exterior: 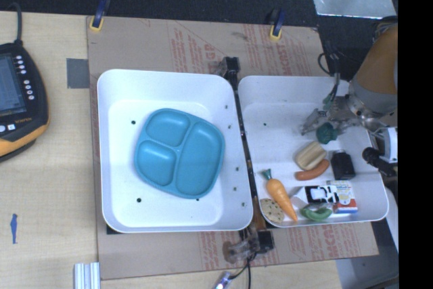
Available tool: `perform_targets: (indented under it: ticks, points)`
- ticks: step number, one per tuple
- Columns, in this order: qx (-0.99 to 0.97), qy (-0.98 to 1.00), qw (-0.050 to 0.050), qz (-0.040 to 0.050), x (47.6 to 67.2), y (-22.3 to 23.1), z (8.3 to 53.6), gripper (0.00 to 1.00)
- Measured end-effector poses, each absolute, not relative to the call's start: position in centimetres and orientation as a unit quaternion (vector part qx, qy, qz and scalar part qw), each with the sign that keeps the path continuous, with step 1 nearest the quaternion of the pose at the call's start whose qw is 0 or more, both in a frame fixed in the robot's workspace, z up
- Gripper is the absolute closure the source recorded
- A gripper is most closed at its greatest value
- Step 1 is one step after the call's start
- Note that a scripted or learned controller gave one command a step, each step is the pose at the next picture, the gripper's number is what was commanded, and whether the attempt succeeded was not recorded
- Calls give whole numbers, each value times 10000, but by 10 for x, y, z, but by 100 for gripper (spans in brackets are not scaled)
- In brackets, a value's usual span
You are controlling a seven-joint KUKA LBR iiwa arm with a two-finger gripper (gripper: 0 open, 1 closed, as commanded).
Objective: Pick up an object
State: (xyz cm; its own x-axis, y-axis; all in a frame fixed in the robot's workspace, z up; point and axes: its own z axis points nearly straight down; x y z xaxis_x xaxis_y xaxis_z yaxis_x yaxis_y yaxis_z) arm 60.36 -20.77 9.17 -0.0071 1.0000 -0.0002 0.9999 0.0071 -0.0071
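Observation:
My gripper (324, 122) hangs low over the upper middle of the right bin (270, 95), at the end of the grey arm (375, 78) that comes in from the right. A small dark teal round object (327, 134) lies right under its tip, touching or nearly touching it; I cannot see whether it is gripped. Just below lie a tan bread roll (310, 155), a red sausage (312, 174) and a black block (342, 164). Along the bin's front sit a carrot (280, 197), a speckled cookie (272, 211), a green pod (316, 214) and a printed carton (333, 195).
The left bin (115, 95) holds a blue divided plate (180, 152). A black and orange pendant (17, 101) lies on the bench at the far left. Clamps (275, 22) pin the cardboard at the back. The right bin's upper left floor is bare.

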Motion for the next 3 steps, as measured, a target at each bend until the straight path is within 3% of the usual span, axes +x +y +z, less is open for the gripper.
perform_targets:
  ticks: [1, 2, 3]
  points:
    - [-7037, -7105, 5, 20, 605, -209, 104, 100]
    - [-7056, -7086, 0, -5, 657, -184, 158, 100]
    - [-7046, -7096, 16, 9, 627, -85, 192, 100]
